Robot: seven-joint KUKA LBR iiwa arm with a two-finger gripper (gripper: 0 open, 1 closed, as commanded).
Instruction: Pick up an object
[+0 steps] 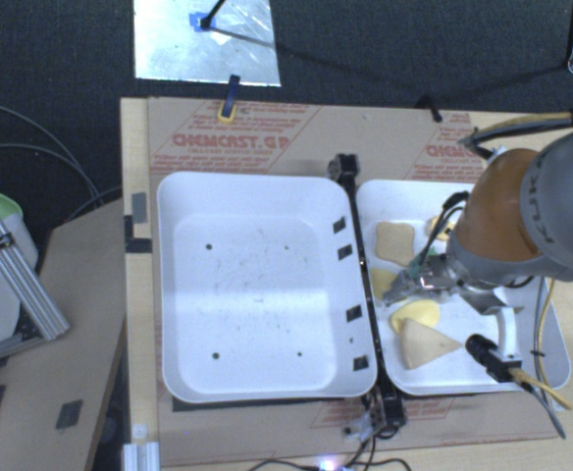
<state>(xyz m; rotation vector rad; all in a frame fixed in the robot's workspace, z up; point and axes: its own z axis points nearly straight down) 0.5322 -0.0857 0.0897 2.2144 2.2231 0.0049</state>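
On the desk (296, 130) we see two bins side by side, the left bin (257, 287) beside the right bin (404, 192), which holds several pieces (429, 343) beneath the arm (522, 219) reaching in from the right.

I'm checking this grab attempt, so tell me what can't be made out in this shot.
- Hand: in the camera view the arm's wrist covers most of it, so whether it is open or shut is unclear.
- Right bin: the arm hides its right part.
- Pale yellow pieces: too blurred to identify; contact with the hand can't be judged.
- Arm: cut off by the right edge.
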